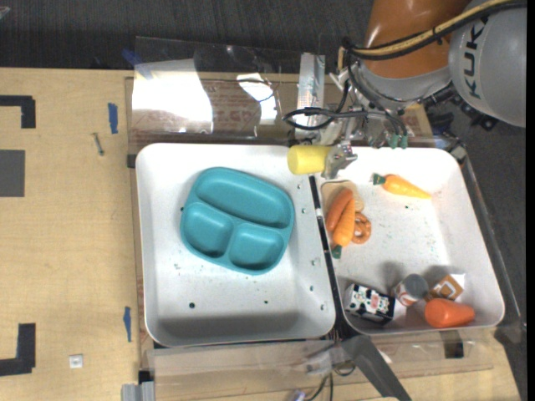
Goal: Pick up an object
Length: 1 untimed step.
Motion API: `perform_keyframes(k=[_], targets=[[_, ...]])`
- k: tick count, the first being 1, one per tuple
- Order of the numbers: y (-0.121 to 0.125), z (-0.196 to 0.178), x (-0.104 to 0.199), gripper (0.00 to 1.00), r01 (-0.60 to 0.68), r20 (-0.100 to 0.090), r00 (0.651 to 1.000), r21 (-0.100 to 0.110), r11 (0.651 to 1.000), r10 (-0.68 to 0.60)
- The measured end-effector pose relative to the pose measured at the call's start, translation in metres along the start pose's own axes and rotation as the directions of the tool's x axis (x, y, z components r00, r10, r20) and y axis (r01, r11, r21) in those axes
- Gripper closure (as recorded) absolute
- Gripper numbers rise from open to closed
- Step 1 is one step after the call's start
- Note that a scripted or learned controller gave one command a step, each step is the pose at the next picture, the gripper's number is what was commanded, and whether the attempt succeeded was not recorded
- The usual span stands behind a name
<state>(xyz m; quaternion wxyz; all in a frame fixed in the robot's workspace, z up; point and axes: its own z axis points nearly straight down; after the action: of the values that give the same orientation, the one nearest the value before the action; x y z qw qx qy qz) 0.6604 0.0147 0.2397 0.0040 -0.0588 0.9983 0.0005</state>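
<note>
At the near edge of the right bin (481, 249), a black-and-white carton (370, 302), a small round can (411, 288), an orange-labelled packet (449, 286) and an orange-red pepper (449, 312) lie close together along the front wall. Farther in, a carrot (339, 216) rests beside a pretzel (360, 228) near the divide between the bins, and a second carrot (404, 186) lies toward the rear wall. The left bin (159, 249) carries a teal sectioned plate (237, 219), set at a slant. Both bins rest on a light cardboard-coloured table (63, 241) marked with black angle pieces and blue tape strips. At the rear, over the junction of the bins, the pincer (322, 160) grips a yellow cylinder (306, 159), held clear of the bin floor. Behind it stand a clear plastic sheet (209, 90) and dark grey carpet (167, 7).
</note>
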Motion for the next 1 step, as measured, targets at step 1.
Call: perform_keyframes(k=[1], targets=[[0.0010,-0.0143,-0.0027,1.00,0.000,0.014,1.000,-0.001,1.000,0.000]])
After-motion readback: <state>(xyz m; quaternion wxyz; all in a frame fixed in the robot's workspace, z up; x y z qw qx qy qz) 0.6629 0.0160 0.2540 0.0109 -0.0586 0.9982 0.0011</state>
